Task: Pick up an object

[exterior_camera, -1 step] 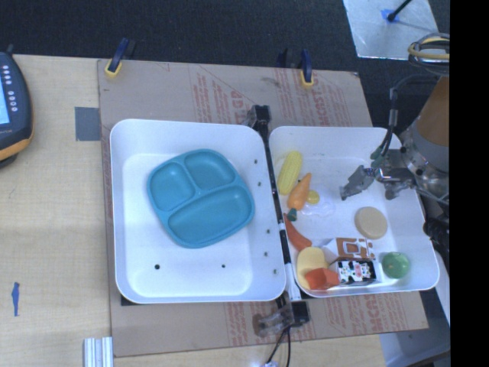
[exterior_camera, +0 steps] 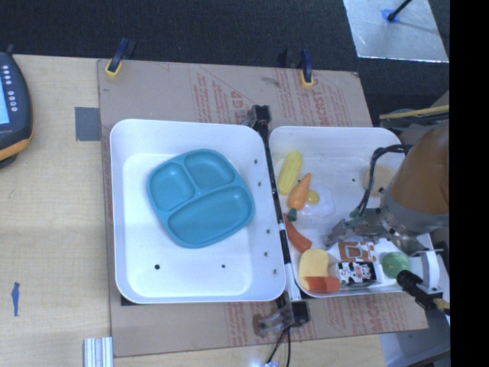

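Low over the right bin [exterior_camera: 336, 138], the gripper [exterior_camera: 357, 245] reaches toward toy food [exterior_camera: 318, 270]; whether it is open cannot be told. Next, seemingly, comes closing and lifting.

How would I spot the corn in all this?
Look in the right white bin, along its left wall near the top. The corn lies there, pale yellow and bumpy, just above the orange carrot, which is smooth and darker.
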Robot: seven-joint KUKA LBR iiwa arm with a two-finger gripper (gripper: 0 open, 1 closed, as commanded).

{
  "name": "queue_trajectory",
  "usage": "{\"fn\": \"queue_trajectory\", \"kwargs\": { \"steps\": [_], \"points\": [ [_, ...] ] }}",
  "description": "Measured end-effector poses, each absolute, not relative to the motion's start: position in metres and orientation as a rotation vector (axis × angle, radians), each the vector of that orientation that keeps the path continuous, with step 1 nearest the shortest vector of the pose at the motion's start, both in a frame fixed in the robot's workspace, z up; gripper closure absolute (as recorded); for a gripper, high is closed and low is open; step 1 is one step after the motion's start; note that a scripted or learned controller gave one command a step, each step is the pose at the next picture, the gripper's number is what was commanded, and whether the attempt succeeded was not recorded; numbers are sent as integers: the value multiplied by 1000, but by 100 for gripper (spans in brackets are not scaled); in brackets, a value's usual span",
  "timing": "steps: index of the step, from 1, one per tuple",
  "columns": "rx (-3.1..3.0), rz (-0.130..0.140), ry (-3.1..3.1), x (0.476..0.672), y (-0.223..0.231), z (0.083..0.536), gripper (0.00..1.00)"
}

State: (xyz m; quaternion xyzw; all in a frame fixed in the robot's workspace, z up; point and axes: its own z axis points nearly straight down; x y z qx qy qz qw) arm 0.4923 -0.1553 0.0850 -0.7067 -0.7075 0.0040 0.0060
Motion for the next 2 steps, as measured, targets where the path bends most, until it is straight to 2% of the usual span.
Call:
{"fn": "queue_trajectory", "kwargs": {
  "steps": [1,2],
  "points": [
    [-2212,6,-2225,496,-156,102,100],
    [-2220,-12,-2241,592,-143,208,100]
  ]
}}
